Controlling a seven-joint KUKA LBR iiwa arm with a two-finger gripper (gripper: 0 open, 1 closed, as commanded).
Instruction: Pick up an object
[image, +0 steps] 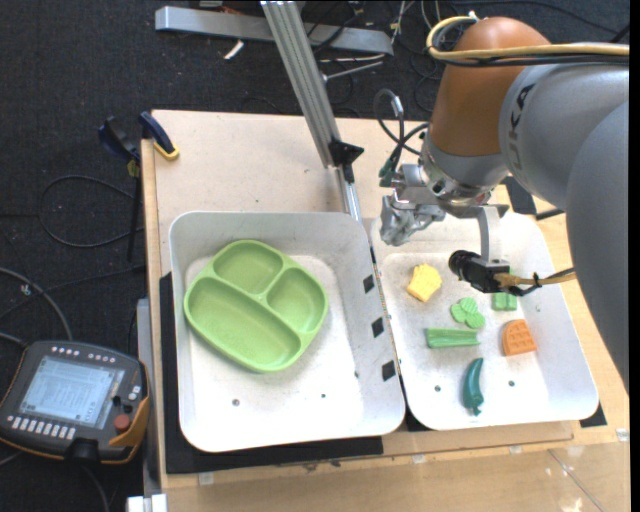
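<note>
My gripper (397, 228) hangs over the back left corner of the right bin (560, 395), with nothing seen in it. In this bin a yellow block (423, 283) lies nearest, just right of and in front of the gripper. Further forward are a green leafy piece (467, 314), a long green bar (451, 338), an orange ridged block (517, 338) and a teal pepper-shaped piece (472, 386). A small green piece (504, 300) lies behind the orange block.
The left bin (200, 410) holds a green divided plate (256, 303). A slanted metal pole (310, 85) rises behind the bins' shared edge. A teach pendant (70, 398) sits off the bench at the front left.
</note>
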